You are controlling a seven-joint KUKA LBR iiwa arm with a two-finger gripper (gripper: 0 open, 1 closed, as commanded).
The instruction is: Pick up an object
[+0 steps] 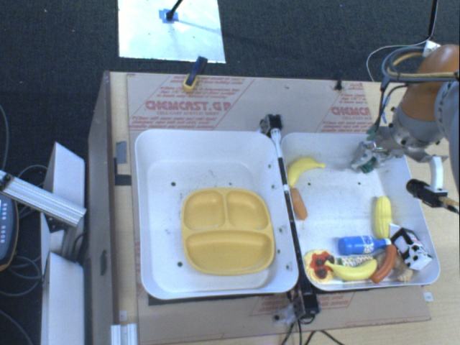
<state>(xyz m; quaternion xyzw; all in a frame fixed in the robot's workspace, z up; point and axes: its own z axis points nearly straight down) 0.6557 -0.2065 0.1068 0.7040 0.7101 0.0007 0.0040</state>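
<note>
My gripper (365, 161) hangs over the far right corner of the right bin (338, 139), and the arm (424, 99) comes in from the right edge. The closest item is a yellow banana (303, 169), to the gripper's left near the divider. Just below it lies a small orange carrot-like piece (298, 203). A short yellow fruit (382, 215) lies by the right wall. A blue bottle (361, 245), a second banana (352, 269), a reddish sausage (384, 264) and a black-and-white toy (410, 250) crowd the near right corner.
The left bin (154, 157) holds a yellow divided plate (227, 230). A small yellow dish (317, 264) sits under the near-corner clutter. A black rail (284, 185) divides the two bins. Bare white floor shows in the middle of the right bin.
</note>
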